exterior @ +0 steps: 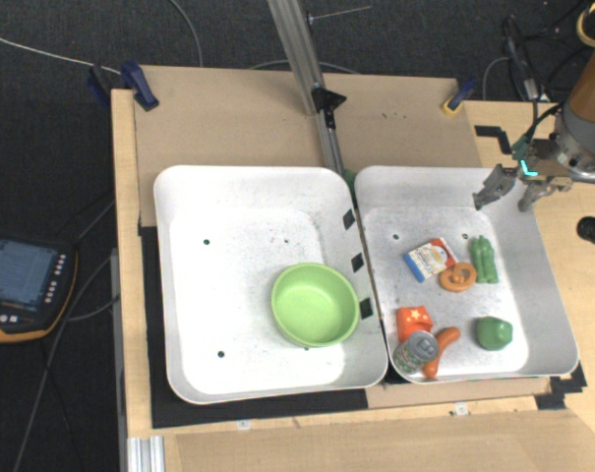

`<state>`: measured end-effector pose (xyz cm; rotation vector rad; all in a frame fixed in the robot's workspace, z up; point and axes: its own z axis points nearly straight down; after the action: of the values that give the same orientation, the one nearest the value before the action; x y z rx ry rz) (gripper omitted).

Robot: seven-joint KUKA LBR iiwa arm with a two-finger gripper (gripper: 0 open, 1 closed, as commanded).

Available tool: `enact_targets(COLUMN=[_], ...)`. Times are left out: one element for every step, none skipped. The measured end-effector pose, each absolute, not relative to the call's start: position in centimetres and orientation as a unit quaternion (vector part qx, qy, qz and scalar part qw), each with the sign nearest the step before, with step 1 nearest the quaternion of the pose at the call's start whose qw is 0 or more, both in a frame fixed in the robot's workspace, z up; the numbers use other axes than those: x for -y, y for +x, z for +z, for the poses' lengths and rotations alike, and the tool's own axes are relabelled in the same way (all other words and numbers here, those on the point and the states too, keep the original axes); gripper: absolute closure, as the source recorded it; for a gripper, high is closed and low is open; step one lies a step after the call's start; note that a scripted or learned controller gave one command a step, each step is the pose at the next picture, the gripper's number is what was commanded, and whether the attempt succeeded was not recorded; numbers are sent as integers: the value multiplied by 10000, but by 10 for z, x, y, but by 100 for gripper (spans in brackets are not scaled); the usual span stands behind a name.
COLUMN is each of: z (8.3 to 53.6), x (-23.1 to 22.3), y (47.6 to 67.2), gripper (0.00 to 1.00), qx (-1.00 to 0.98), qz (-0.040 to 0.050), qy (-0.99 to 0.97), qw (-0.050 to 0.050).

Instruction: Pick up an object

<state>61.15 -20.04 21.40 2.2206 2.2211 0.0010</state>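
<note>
Reaching in from the right edge of the frame, the grey arm (584, 116) holds its wrist over the upper right corner of the right bin (405, 190). The gripper (510, 190) points down and toward the left, its two dark fingers spread apart with nothing between them, hanging above bare bin floor.

Well below the gripper, toward the lower middle of the right bin, lies a cluster of small objects. A white and blue packet (429, 259) sits highest, with an orange ring-shaped toy (458, 278) just beside it and a green ridged vegetable toy (485, 260) touching the ring's right side. Lower down are an orange-red block (414, 320), a round silver can (415, 350) at the bin's bottom edge, an orange carrot-like piece (440, 348) leaning against the can, and a green rounded toy (494, 333) further right.

In the left bin (194, 205), a lime green bowl (315, 305) stands upright near the lower right corner.
</note>
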Motion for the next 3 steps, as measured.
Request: enact_targets(z=[214,166,104], x=[200,192,188], y=[611,615,611], gripper=[0,0,0], qx=[-7072,-7073,-7073], qz=[3,-8,-12], qy=[7070,7069,7069], qw=[4,-14,-20])
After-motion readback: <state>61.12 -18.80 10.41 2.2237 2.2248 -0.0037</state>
